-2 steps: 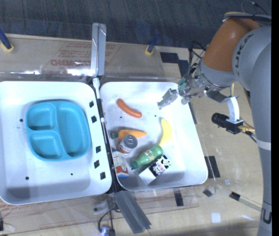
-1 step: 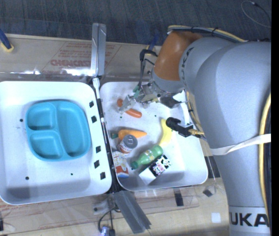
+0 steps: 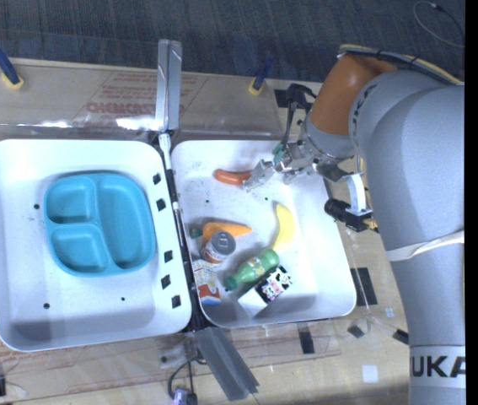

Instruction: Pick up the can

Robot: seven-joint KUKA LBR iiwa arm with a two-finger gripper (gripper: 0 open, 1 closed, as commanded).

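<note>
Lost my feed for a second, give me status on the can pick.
Gripper low over right bin's far end, by the orange pepper. Can upright, untouched, near bin's left wall. Carrot and green bottle crowd it.

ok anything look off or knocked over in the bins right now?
Nothing spilled or broken. The right bin is just cluttered: the green bottle lies on its side against the can, with a carrot and banana close by. The gripper sits at the far end near an orange-red item, away from the can.
</note>
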